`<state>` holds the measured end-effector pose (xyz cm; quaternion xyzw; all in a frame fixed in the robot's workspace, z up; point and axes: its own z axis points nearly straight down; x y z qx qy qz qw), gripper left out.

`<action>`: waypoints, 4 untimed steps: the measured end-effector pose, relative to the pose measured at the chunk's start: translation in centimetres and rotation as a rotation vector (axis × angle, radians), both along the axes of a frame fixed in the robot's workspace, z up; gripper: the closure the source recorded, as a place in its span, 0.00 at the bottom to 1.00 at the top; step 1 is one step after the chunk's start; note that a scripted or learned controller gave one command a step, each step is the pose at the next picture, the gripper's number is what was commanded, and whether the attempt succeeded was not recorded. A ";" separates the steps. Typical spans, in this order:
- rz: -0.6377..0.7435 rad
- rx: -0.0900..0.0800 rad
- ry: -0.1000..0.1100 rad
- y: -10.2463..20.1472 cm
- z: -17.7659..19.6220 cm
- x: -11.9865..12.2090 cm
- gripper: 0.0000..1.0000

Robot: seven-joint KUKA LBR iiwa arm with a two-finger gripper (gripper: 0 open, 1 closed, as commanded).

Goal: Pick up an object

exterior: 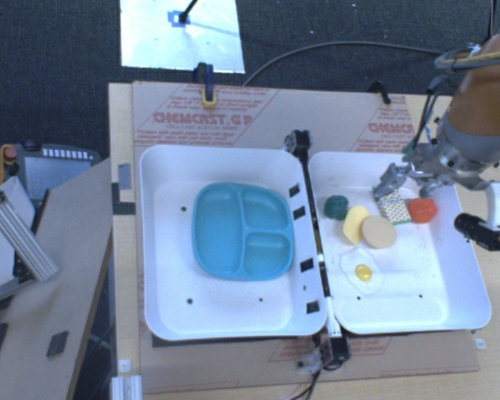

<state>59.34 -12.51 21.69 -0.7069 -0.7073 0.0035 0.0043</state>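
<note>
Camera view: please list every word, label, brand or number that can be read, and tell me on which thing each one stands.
"CHEMCAST GP", red print on the brown protective sheet under the bins, behind the left bin.
"CHEMCAST", the same red print, slanted, behind the right bin; the rest is unreadable.
Small checked item near the gripper: pattern too small to read.

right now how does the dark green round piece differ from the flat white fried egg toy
The dark green round piece is small, lumpy and one colour; the flat white fried egg toy is wider, thin, with a yellow yolk. The green piece lies nearer the divider, farther back. Both lie in the right white bin.
</note>
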 end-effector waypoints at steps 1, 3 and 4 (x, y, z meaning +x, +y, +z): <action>0.002 -0.002 -0.012 0.0 0.7 0.3 0.00; 0.000 -0.001 -0.009 0.5 -10.8 -1.0 0.00; -0.001 -0.001 -0.013 0.5 -13.3 -0.9 0.00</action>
